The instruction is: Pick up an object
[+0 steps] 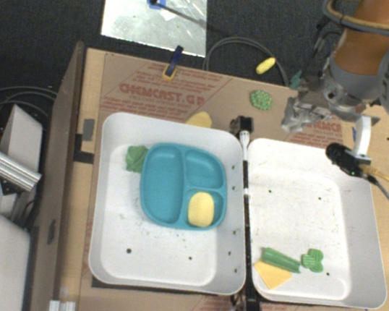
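In the right bin, near its front edge, lie a green bean-like piece, a small green broccoli piece and a yellow wedge. The left bin holds a blue divided plate with a yellow lemon-like piece in its front right compartment, and a green leafy piece lies at the plate's left. My gripper hangs above the bench behind the right bin's back edge, far from all of these, with nothing visibly in it.
Behind the bins on the cardboard lie a green round piece, a yellow piece at the left bin's back rim and a yellow oblong piece. A blue-and-yellow tool lies farther left. Cables run at the back.
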Robot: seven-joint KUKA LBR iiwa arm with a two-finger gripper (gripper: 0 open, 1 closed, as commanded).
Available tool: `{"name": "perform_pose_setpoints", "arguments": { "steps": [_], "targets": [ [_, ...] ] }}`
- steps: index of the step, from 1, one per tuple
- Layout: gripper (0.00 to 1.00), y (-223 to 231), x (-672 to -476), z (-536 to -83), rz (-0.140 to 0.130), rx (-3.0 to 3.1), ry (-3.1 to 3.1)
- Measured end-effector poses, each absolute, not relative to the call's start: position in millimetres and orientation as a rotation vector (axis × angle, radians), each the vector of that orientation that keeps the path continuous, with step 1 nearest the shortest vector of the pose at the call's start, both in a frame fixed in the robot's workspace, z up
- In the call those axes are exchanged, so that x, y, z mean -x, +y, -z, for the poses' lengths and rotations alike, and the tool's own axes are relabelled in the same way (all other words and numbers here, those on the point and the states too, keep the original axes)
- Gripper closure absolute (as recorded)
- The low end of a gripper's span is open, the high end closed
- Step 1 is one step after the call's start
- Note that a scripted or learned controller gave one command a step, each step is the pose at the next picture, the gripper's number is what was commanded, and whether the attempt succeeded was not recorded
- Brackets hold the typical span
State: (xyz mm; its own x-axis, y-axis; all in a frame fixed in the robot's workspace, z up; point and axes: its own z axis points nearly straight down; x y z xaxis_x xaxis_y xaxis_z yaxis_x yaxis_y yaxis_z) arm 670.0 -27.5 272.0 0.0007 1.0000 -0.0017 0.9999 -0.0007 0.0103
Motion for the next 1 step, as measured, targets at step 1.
{"name": "perform_pose_setpoints", "arguments": {
  "steps": [1],
  "targets": [
    [1.0, 36.9, -667.1, -178.8, 0.003, -2.215, 2.235]
  ]
}}
